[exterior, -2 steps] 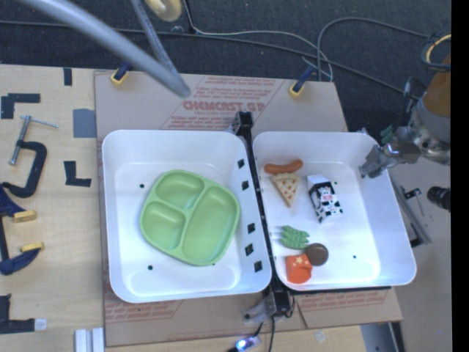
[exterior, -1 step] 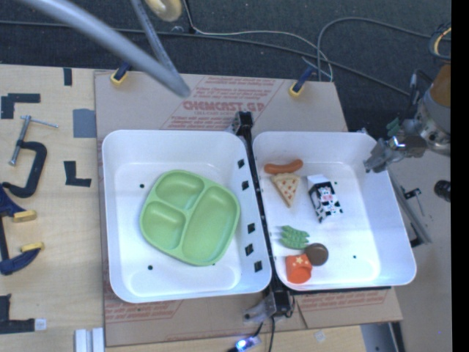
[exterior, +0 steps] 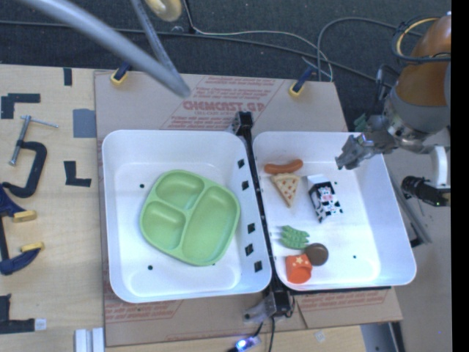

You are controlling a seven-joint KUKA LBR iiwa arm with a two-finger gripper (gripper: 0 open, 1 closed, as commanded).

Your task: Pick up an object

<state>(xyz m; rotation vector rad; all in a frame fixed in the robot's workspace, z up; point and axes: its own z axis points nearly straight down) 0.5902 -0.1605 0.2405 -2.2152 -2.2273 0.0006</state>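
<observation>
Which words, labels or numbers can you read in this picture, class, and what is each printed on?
"CHEMCAST GP", in red: on the brown sheet under the two white bins.
The smaller red lines around it on the same sheet: too blurred to read.
The black-and-white carton in the right bin: its markings are too small to read.

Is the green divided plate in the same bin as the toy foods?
No: the green divided plate lies in the left bin, the toy foods in the right bin.

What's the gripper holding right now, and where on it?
Nothing. The gripper sits over the upper right rim of the right bin, with no object between its fingers. The toys, such as the hot dog, lie loose in the bin.
</observation>
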